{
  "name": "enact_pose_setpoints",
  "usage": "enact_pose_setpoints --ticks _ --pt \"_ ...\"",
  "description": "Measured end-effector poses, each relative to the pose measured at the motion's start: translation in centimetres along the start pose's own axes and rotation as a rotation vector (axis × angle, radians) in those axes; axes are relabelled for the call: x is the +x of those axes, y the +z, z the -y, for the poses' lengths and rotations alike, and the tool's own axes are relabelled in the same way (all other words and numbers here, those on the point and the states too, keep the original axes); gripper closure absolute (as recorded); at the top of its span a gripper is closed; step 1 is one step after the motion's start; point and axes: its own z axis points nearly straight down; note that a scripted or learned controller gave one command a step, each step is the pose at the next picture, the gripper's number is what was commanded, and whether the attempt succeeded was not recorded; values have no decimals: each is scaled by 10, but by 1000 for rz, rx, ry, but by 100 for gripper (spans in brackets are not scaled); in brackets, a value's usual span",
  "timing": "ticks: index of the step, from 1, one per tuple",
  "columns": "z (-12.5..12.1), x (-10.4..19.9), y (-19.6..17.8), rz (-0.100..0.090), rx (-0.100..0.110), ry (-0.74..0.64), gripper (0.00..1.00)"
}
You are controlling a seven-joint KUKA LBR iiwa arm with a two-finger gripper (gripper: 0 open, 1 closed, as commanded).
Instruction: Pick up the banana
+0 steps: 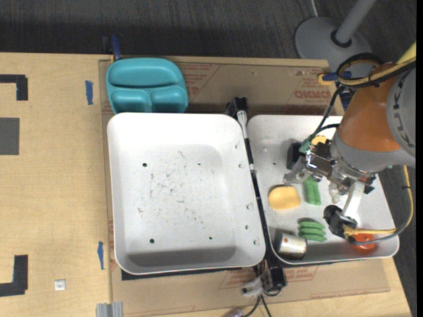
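Look for the banana [285,198] in the right bin [264,132]: take it to be the rounded yellow piece lying flat near that bin's left wall, though at this size cannot be fully sure of the shape. Find the pincer [334,180] low over the same bin, to the right of the banana and apart from it, under the orange band of the arm [370,121]. Cannot tell from this slant whether the pincer is open or closed; see nothing yellow inside it, so treat the banana as not yet held. To do the approach well, shift left toward the yellow piece before going down, and mind the upright green block [310,192] standing just beside the banana on the pincer's side, likely to be knocked or caught by mistake. Keep clear also of the ridged green piece [312,230] and the small can [291,243] nearer the front rim. Open wide before descending, centre over the thickest part of the yellow, and turn the wrist so as to close across the narrow way rather than along the length. Go down close to the bin floor, since a low, smooth, curved thing probably slips out of a shallow pinch. Close gently, then lift straight up and check for yellow in the grip before calling it done.
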Motion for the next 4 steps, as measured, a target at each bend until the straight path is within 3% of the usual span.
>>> enact_pose_setpoints --ticks 1,2,3,4 --pt "60 51 0 0 0 -12 0" --pt "25 -23 -39 1 -4 52 0" --pt "68 68 1 1 0 36 0" --pt "-1 -27 -155 1 -4 163 0"
